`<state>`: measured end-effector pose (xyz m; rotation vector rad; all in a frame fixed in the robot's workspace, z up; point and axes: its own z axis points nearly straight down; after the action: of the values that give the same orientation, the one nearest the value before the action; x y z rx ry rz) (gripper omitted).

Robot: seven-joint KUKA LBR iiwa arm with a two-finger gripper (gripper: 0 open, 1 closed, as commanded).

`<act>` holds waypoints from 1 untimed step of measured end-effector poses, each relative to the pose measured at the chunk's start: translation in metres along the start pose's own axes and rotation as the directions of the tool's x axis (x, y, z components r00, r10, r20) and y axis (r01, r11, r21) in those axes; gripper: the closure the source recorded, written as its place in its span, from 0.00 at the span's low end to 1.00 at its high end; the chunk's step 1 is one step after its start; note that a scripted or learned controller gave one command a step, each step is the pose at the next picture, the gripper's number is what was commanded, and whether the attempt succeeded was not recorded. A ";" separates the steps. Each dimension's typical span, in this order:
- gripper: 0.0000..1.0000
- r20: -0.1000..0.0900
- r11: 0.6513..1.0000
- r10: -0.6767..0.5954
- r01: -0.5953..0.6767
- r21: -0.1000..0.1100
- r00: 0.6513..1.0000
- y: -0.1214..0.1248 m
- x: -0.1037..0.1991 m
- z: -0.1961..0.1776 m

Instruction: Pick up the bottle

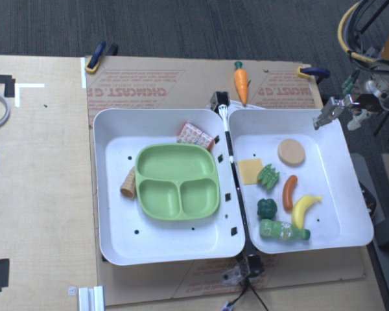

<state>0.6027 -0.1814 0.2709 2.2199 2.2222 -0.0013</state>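
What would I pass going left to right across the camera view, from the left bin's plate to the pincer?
Green plate → yellow cheese slice → round cracker → pincer

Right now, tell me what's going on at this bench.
The robot arm's gripper sits at the far right corner of the right bin, holding nothing. The bottle it should pick up lies on its side near that bin's front edge, beside a banana and broccoli. The pick has not begun.
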 end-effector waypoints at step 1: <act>1.00 0.002 1.000 -0.002 0.002 -0.001 1.000 0.000 0.000 -0.010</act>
<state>0.6032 -0.1817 0.2805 2.2163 2.2231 -0.0023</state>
